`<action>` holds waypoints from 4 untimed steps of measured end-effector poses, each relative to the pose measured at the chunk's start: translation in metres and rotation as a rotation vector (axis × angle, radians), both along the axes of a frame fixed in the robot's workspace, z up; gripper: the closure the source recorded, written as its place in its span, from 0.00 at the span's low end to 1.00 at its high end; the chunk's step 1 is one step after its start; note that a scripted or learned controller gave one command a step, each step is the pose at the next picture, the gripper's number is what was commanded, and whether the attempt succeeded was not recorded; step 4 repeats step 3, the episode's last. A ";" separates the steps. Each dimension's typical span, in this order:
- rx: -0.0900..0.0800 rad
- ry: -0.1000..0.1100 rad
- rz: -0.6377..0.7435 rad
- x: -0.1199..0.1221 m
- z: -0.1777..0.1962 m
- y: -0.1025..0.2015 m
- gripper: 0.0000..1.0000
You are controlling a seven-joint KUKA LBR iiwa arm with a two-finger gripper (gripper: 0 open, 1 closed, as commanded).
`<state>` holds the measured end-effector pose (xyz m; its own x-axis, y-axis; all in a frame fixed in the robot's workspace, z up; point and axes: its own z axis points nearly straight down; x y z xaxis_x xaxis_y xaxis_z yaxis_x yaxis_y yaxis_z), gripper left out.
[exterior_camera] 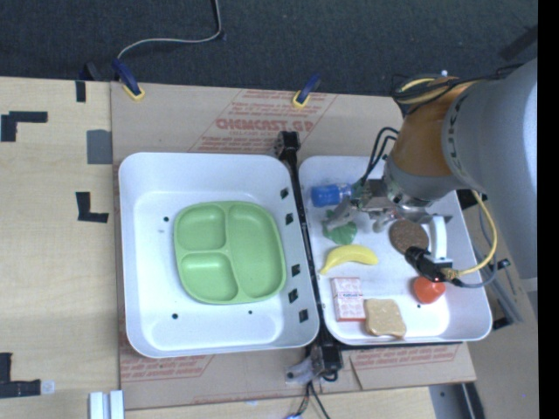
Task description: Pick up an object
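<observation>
Approach step judged in hand: gripper point(365, 209) lowered in right bin point(476, 321), at 12 o'clock from banana point(350, 257), just beside green object point(341, 231). Finger state cannot be told. Next move judged: descent, closure on green object.

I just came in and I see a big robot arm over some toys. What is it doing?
The robot arm is reaching in from the right over the right bin, which holds toy food. Its gripper is down near a blue thing and a green thing, but nothing can be seen held yet. A banana, a slice of bread, a small red and white box and a red tomato lie nearby. The left bin holds a green divided plate.
</observation>
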<state>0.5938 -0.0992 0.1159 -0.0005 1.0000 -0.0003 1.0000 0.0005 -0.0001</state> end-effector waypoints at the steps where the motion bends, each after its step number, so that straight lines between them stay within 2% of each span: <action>1: -0.001 0.000 -0.001 0.006 -0.030 0.003 0.00; 2: -0.002 -0.002 -0.001 0.006 -0.020 0.002 1.00; 3: 0.001 -0.001 0.002 0.014 0.069 0.062 1.00; 4: 0.001 -0.001 0.002 0.014 0.069 0.062 1.00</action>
